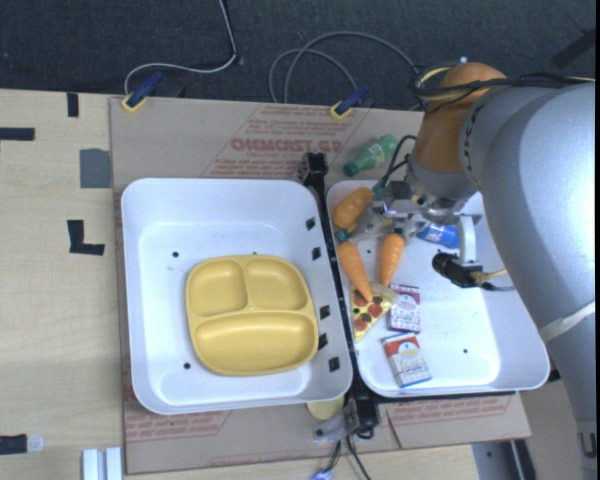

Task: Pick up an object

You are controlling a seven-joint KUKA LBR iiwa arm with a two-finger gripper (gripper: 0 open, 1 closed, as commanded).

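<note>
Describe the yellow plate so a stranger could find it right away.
Look in the left bin of the two white ones. The yellow plate lies flat at its middle, alone there, split into three compartments; the small toys all lie in the right bin.

One fixed camera looks down at a slant on both white bins, the arm entering from the right.

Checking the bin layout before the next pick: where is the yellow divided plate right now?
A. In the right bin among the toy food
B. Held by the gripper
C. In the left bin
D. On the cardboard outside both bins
C. The yellow divided plate lies flat on the floor of the left bin, while the carrots and small cartons sit in the right bin.
</note>
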